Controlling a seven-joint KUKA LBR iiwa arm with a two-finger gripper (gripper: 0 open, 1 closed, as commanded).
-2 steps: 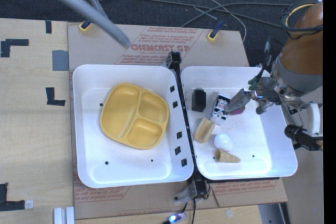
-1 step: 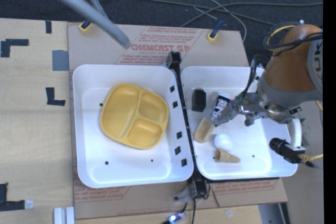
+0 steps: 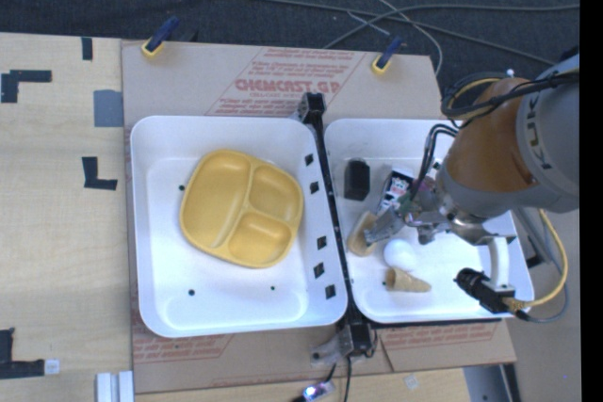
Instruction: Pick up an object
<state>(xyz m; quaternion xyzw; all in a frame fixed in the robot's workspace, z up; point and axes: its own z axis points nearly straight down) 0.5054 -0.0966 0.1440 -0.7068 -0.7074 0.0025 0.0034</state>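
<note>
Even overhead light, soft shadows, slightly grainy, blurred top-left corner.

Red print on the cardboard sheet [image 3: 283, 80] under the bins, upside down from this view: reads roughly "CHEMCAST GP", smaller lines too blurred. Partial "KU" lettering on the arm [image 3: 551, 141].

Cardboard [image 3: 283, 80] lay under both bins [image 3: 151, 202], spreading far to the left of the gripper [image 3: 384, 223] and up past it. Two clamps [image 3: 162, 35] [image 3: 386, 54] gripped its far edge, well above the gripper. Cables [image 3: 377, 14] trailed beyond them. Black tape marks [image 3: 94, 172] dotted the bench [image 3: 47, 249] far to the left.
</note>
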